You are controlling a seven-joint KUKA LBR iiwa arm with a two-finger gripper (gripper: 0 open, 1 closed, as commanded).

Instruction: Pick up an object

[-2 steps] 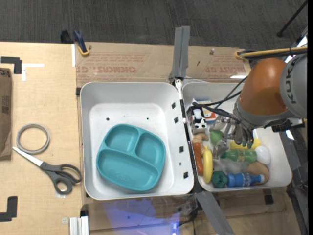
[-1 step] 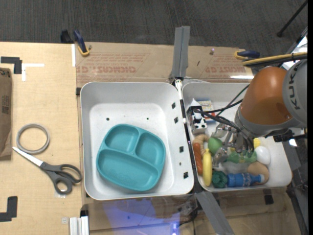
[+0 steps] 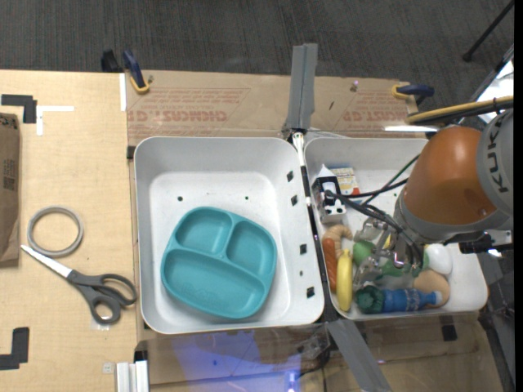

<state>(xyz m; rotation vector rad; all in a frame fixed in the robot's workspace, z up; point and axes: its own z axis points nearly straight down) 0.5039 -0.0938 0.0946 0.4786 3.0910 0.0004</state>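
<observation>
The metal two-finger gripper (image 3: 384, 251) sits low in the right white bin (image 3: 470, 288), among a yellow banana (image 3: 344, 280) and blue bottle (image 3: 404, 300), seemingly reaching to grasp; its grip can't be judged

Claw (image 3: 382, 251) fingers obscured, right bin (image 3: 470, 296) half hidden

The gripper (image 3: 384, 251) hangs low inside the right bin (image 3: 470, 296), among piled items. A banana (image 3: 344, 278) lies just left of it, a bottle (image 3: 404, 300) below it. The left bin (image 3: 155, 178), further left, holds a divided tray (image 3: 219, 261). Scissors (image 3: 86, 282) and a tape roll (image 3: 55, 230) lie far left.
</observation>
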